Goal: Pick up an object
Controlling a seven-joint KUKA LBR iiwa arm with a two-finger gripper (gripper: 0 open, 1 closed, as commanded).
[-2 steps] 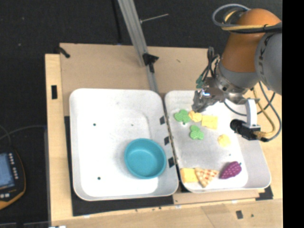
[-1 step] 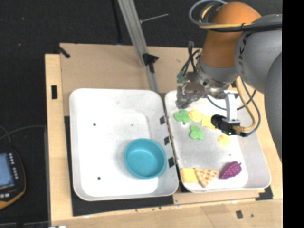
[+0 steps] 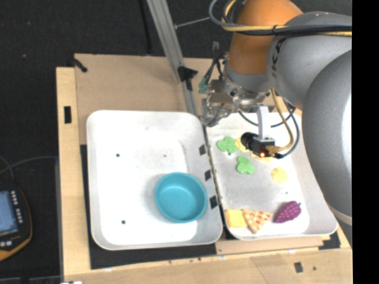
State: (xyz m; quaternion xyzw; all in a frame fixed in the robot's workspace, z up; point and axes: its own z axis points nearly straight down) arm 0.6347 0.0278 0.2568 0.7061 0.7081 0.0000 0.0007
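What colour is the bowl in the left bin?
Light blue bowl, seen clearly in the camera view.

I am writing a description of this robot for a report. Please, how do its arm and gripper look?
The arm is bulky and rounded, grey, with an orange band above the wrist. Thin cables loop around it. The gripper is a small metallic assembly.

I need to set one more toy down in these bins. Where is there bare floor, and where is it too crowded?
Most room is in the left bin: everything behind and left of the blue bowl is bare. The right bin is crowded: green pieces, pizza slice and purple grapes leave a small patch mid-floor, and the gripper hangs over its far end.
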